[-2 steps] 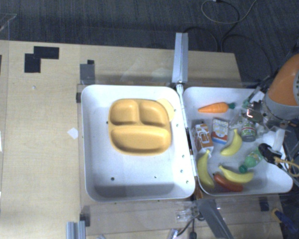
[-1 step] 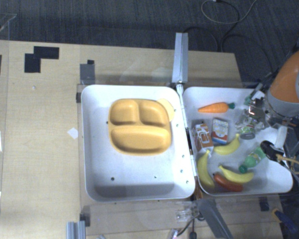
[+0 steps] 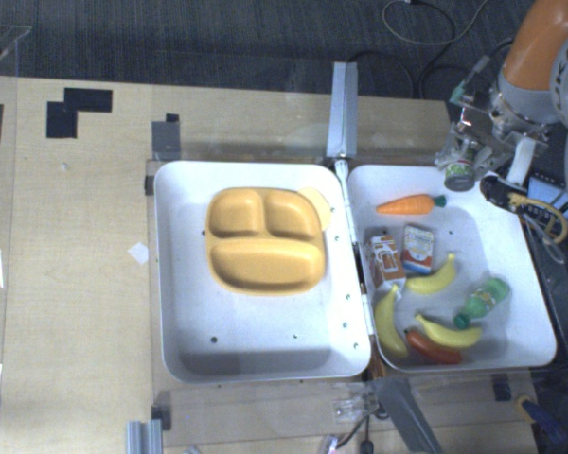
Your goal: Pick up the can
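Observation:
A small can [image 3: 459, 173] with a green label and a silvery end hangs over the far rim of the right bin [image 3: 540, 291], near its upper right corner. My gripper [image 3: 464, 162] comes down from the grey arm with the orange band at the top right. Its fingers are shut on the can, whose lower end shows just below the fingertips. The can looks lifted off the bin floor.
The right bin holds a carrot [image 3: 412, 204], two small cartons [image 3: 402, 253], three bananas [image 3: 434, 277], a green bottle [image 3: 483, 299] and a red item [image 3: 434, 350]. A yellow divided plate [image 3: 265, 237] lies in the left bin [image 3: 180, 329]. Cables hang at the arm's side.

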Robot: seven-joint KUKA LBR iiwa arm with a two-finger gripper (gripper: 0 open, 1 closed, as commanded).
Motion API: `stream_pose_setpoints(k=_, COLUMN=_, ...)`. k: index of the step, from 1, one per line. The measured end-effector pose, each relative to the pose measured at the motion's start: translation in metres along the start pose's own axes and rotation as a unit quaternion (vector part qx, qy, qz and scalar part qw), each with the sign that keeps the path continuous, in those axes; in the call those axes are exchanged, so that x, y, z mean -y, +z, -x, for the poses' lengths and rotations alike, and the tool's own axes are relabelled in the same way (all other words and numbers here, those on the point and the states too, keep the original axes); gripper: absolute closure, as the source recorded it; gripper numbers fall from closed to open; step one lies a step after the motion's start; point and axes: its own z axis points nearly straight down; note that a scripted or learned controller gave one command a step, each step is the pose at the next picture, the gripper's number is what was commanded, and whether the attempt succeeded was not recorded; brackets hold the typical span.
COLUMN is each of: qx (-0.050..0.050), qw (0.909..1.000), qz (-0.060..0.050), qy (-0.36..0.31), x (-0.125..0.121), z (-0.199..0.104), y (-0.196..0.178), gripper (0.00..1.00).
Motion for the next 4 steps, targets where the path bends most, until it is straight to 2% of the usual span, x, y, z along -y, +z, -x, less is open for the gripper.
stream_pose_setpoints(k=1, qx=0.000, qw=0.9996, qz=-0.001, qy=0.029, x=-0.003, z=0.002, y=-0.027, gripper=1.00)
stream_pose_setpoints(k=2, qx=0.000, qw=0.9995, qz=0.000, qy=0.033, x=0.017, z=-0.047, y=-0.078, gripper=1.00)
stream_pose_setpoints(k=3, qx=0.000, qw=0.9994, qz=0.000, qy=0.033, x=0.017, z=-0.047, y=-0.078, gripper=0.00)
stream_pose_setpoints(k=4, qx=0.000, qw=0.9979, qz=-0.002, qy=0.065, x=0.051, z=-0.113, y=0.030, gripper=0.00)
